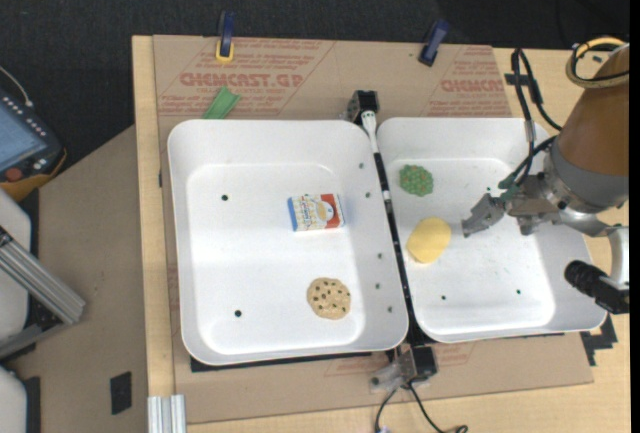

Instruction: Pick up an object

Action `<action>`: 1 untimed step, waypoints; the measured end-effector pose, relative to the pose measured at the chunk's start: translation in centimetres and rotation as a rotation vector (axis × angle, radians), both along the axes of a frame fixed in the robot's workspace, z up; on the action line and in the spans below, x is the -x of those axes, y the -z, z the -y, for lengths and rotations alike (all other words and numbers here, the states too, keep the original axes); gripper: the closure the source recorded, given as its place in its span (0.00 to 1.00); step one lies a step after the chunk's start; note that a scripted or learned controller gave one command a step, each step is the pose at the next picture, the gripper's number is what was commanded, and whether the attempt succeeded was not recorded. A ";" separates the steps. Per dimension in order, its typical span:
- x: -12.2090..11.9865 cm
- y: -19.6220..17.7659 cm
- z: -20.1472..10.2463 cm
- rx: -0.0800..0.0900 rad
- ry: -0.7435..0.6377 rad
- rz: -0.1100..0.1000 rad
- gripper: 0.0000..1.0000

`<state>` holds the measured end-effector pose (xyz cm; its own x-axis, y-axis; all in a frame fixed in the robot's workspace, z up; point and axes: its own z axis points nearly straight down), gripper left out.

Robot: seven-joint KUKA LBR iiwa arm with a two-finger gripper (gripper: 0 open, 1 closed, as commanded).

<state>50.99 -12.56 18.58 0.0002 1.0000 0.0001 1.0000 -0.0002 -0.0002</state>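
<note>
In the right bin (pixel 480 316) lie a yellow lemon-like lump (pixel 429 240) near the left wall and a green bumpy piece (pixel 416 181) behind it. My gripper (pixel 474 221) hangs over the right bin's middle, pointing left, just to the right of the yellow lump and apart from it. Nothing shows in its grasp. The left bin (pixel 200 251) holds a small blue, white and red carton (pixel 315 212) in the middle and a round chocolate-chip cookie (pixel 328 297) nearer the front.
The arm (pixel 595 151) with its orange band comes in over the right bin's right rim. A black divider strip (pixel 385 211) runs between the bins. Clamps (pixel 225 39) sit on the cardboard's back edge, and a green tag (pixel 220 103) lies behind the left bin.
</note>
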 end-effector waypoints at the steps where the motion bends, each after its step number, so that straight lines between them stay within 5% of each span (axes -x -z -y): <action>1: 2.9 -12.0 -5.9 -0.001 -0.008 0.014 0.00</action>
